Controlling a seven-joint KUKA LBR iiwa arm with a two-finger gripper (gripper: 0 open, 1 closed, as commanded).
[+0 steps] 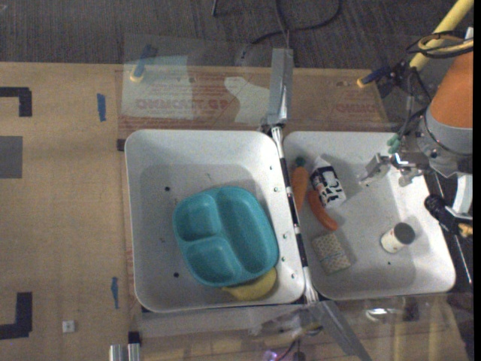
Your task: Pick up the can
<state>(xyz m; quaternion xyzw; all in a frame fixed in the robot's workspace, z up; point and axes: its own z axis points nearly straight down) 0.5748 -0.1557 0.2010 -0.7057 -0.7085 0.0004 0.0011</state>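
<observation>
Grey arm with orange band (pixel 457 89) comes in from the right, sits highest in view, and angles down over the far right corner of the right white bin (pixel 436 277). Wrist points down and left into the bin. Claw (pixel 394 168) hangs over the bin's upper right area. Can't tell from this angle if it's wide or narrow. Nothing visible in it.

Task item: small cream cylindrical can with a dark grey end (pixel 397 237), on the right bin floor, nearer the viewer than the claw and clearly apart from it. No contact. Can sits alone, near the bin's right wall.

Further left in the same bin:
- white bottle with black label (pixel 328 186), tilted
- orange carrot-shaped piece (pixel 301 187) along the left wall
- second orange carrot-shaped piece (pixel 325 216), touching the bottle's lower end
- beige speckled square pad (pixel 331 251), flat, just below them

Left white bin (pixel 143 156): teal three-compartment plastic plate (pixel 225 235), with a yellow item (pixel 254 287) poking out from under its near edge.

Both bins sit on a tan bench (pixel 60 224).
</observation>
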